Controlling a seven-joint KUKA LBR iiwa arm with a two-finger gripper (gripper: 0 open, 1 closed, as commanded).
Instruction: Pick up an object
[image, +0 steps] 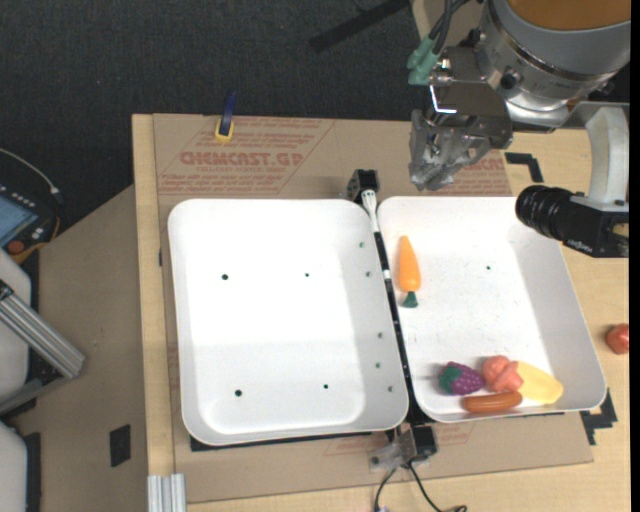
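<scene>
My gripper (437, 175) hangs above the far edge of the right bin (500, 290), nothing visible between its fingers. An orange carrot (407, 264) with a green tip lies in the right bin near its left wall, below and slightly left of the gripper. At the bin's near side sit a purple grape bunch (460, 379), a pinkish-orange piece (502, 373), a yellow piece (540, 384) and a red sausage (490, 403), close together.
The left bin (275, 320) lies beside the right one, joined by a black divider (388, 290). A black cylinder (560, 215) juts in over the right bin's far right corner. An orange object (618, 339) rests on the bench outside the right bin.
</scene>
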